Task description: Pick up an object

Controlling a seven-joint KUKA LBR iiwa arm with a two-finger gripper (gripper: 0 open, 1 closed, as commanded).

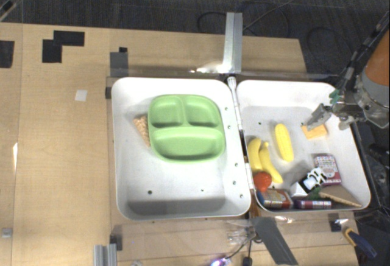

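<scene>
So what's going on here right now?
The arm reaches in over the right bin, with its gripper just above an orange block near the far right side. Nothing is seen held. Bananas, a corn cob and small items lie nearby; the left bin holds a green tray.

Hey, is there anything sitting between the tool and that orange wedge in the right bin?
Nothing visible does. The tool sits at the right bin's upper right, directly beside the orange wedge, with bare white floor around them. The nearest other item, the yellow corn cob, lies apart to the view's left.
</scene>
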